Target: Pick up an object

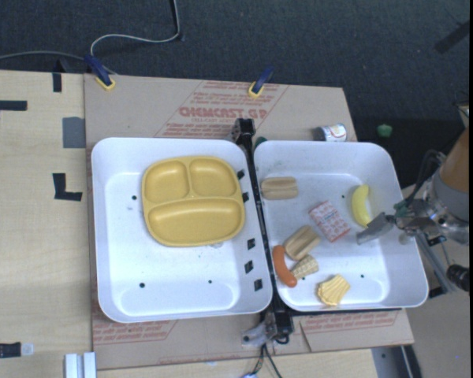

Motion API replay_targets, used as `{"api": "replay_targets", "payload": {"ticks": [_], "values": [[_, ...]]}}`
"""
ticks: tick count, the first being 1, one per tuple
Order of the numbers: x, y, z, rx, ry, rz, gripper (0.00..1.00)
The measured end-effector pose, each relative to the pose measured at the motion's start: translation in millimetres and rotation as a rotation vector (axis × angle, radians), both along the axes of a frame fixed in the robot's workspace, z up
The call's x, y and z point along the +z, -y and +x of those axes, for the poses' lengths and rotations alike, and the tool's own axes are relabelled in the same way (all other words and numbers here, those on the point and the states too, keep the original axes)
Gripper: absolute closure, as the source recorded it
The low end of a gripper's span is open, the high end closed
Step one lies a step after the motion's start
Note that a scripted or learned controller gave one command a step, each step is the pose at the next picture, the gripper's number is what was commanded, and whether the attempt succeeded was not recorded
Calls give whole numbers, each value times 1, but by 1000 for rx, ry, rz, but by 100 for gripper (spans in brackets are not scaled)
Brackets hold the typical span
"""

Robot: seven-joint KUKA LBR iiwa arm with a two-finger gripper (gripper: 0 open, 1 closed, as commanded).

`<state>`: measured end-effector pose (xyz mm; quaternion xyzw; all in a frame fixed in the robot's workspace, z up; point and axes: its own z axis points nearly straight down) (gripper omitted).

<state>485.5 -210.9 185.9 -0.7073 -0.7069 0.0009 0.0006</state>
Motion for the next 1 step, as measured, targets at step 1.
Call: {"api": "replay_targets", "payload": {"ticks": [1], "values": [[-99,-57,70,3,9,0,0]]}}
